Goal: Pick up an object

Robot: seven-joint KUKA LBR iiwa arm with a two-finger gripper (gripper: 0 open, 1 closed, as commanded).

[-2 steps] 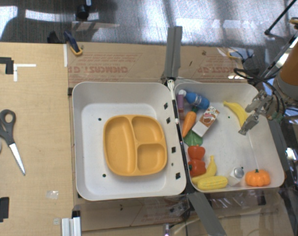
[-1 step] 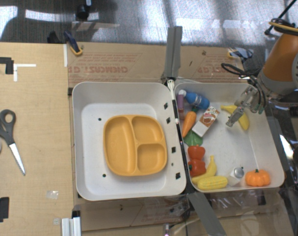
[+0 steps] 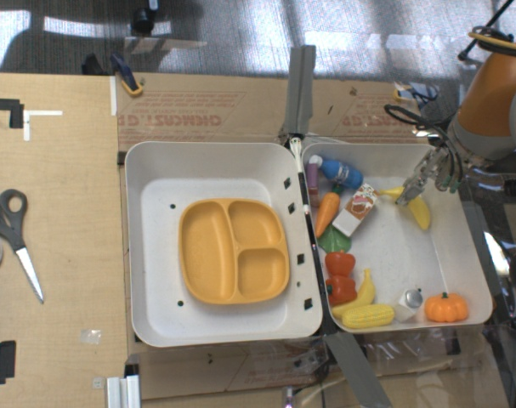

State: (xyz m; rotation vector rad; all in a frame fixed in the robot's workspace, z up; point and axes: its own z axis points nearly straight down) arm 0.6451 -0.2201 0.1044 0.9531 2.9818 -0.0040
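Hovering over right bin (image 3: 462, 253): gripper (image 3: 416, 195), fingers pointing down, spread/released, nothing betw. them. Lying just below gripper: yellow banana (image 3: 417, 211), likely target. Sitting well left of banana: carton (image 3: 357, 210), carrot (image 3: 326, 213). Advising: lowering straight, straddling banana across narrow width, closing firmly w/o pushing it to wall.

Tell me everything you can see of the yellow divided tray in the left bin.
The yellow divided tray looks like matte plastic, a rounded square with three compartments: one long one on its left side and two smaller ones on its right. It lies flat, open side up, turned slightly, near the middle of the left bin. All three compartments look bare. It touches the bin's floor alone.
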